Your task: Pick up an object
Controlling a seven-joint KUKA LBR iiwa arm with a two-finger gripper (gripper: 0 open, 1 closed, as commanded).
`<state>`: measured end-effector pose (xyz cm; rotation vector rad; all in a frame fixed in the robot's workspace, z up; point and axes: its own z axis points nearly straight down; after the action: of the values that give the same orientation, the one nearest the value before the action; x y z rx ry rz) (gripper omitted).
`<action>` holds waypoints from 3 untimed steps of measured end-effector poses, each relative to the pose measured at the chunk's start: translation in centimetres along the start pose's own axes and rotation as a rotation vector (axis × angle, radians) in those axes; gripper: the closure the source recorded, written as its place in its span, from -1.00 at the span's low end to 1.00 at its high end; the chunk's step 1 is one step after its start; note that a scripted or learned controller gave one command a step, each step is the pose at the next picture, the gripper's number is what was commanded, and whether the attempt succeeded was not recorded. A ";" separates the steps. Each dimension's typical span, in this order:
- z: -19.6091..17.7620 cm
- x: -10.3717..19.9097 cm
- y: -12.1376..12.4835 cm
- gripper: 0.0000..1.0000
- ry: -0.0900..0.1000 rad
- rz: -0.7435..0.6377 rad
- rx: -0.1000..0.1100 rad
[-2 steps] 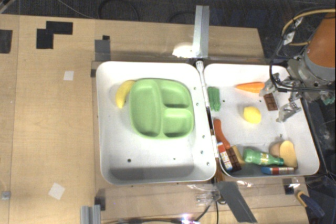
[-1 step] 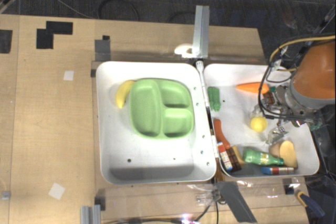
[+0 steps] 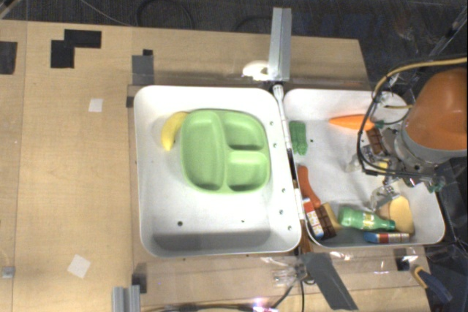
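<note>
1. The arm (image 3: 439, 120) hangs over the right bin (image 3: 322, 102); its gripper (image 3: 386, 195) sits low near the front right corner.
2. How wide the claw stands: cannot tell.
3. Just beside it lie a tan piece (image 3: 401, 212), a green bottle (image 3: 363, 218) and a marker (image 3: 387, 237).
4. A carrot (image 3: 345, 122) lies toward the bin's back; a green block (image 3: 297, 137) lies by its left wall.

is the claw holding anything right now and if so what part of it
It cannot be told. The claw sits low in the right bin, close over a tan object and a green bottle, but its tip is blocked by the arm.
</note>
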<state>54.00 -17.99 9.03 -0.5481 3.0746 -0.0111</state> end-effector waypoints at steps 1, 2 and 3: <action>-0.2 1.5 5.8 -1.00 -0.001 0.049 -0.001; -0.2 2.1 3.5 -1.00 -0.002 0.026 -0.001; -0.1 4.1 -0.4 -1.00 -0.003 -0.076 0.002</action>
<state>50.32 -19.79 9.09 -0.6636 3.0482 -0.0139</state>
